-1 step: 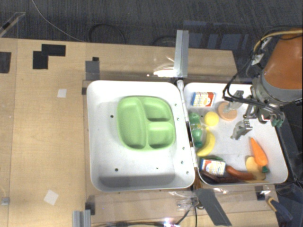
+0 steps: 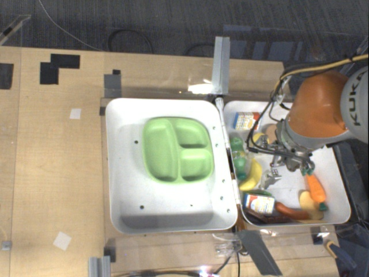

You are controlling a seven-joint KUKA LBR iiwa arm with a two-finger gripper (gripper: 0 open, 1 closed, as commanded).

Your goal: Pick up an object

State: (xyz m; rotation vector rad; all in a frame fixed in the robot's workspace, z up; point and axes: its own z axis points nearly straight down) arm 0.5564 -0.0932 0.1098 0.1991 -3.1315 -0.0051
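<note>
Toys crowd the right bin [image 2: 343,203]: along the near wall a can [image 2: 259,202] and a brown sausage [image 2: 291,213], its long axis left-right. Gripper [image 2: 275,172] hangs just behind them, banana [image 2: 251,176] immediately to its left, carrot [image 2: 315,188] to its right; whether it grasps anything, I cannot tell

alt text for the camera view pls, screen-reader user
The arm's gripper hangs low in the right bin among a banana, a carrot and a small box. A green divided tray sits in the left bin.
</note>
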